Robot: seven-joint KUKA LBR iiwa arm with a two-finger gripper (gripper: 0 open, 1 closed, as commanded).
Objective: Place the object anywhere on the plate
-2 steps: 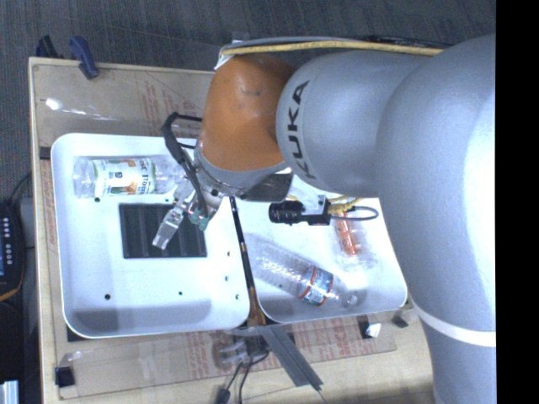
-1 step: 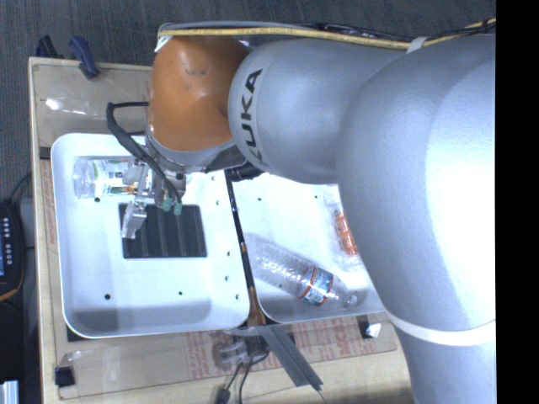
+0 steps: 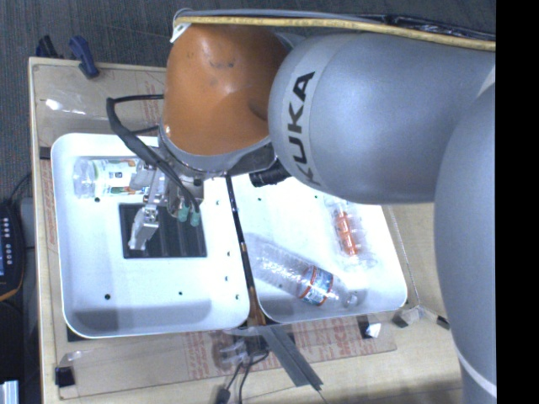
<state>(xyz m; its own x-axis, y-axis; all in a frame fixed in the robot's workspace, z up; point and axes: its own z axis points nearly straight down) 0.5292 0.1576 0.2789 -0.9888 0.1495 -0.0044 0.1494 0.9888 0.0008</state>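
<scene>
- The grey KUKA arm with the orange band [image 3: 219, 82] is seen reaching over the two shallow white bins, and its two-finger gripper [image 3: 160, 217] is hung low over the left white bin [image 3: 93, 301].
- The gripper's fingers [image 3: 141, 232] are seen above a flat black square plate [image 3: 181, 242] lying on the floor of that bin; whether they are parted or closed cannot be told, and nothing can be made out between them.
- A small clear plastic bottle with a white, green and orange label [image 3: 105, 175] lies on its side just beyond the gripper, towards the far left corner of the same bin, off the plate and apart from the fingers.
- In the right white bin [image 3: 396, 297], across the dividing rims from the gripper, a larger clear plastic bottle with a red and blue label [image 3: 303, 278] lies on its side.
- Further from the gripper, in the same right bin, a clear plastic packet with orange contents [image 3: 349, 232] is lying near the far wall.
</scene>
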